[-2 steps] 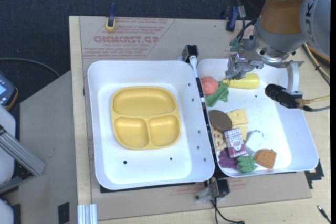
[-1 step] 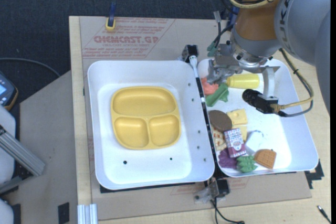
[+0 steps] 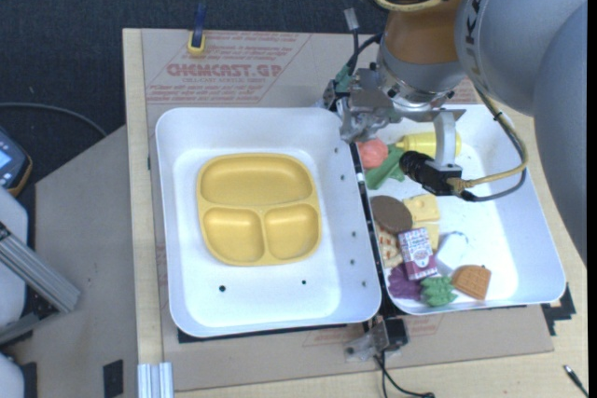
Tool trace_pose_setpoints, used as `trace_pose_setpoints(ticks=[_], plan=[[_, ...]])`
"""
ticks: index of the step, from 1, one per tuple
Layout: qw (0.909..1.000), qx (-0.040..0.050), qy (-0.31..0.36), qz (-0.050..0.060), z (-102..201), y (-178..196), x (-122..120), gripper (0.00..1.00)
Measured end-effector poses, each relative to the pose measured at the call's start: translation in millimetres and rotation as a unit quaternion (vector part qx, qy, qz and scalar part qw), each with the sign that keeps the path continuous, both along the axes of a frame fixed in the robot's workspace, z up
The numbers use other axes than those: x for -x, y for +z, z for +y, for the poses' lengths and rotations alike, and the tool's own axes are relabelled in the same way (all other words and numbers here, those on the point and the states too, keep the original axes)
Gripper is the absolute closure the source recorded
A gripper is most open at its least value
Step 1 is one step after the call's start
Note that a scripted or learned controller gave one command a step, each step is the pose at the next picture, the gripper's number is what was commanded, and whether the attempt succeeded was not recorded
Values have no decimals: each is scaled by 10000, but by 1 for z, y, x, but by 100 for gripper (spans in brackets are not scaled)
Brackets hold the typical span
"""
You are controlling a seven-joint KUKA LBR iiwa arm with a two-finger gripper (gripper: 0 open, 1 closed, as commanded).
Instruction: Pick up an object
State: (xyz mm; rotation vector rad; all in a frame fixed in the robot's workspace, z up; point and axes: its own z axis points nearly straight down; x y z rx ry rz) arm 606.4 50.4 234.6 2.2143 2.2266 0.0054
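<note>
From the overhead camera view you see the gripper [image 3: 366, 128] low at the right bin's [image 3: 522, 191] ten o'clock corner, over a red-and-green toy [image 3: 375, 154]. You cannot tell how its fingers stand. Nothing looks lifted yet — the grasp and the raise are left.

Probably a robotics lab: bench [image 3: 140, 200] with white bins [image 3: 177, 228], cables [image 3: 494, 177].

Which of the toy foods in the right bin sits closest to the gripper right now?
The red strawberry-like piece at the bin's upper left, just below the gripper. The brown cookie, purple packet and waffle lie farther down the bin.
</note>
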Motion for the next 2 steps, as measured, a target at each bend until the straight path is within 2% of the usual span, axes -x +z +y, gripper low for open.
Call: trace_pose_setpoints(ticks=[1,2], plan=[[10000,9,-28,42,-4,-20,0,100],[10000,8,-31,36,-8,-19,6,100]])
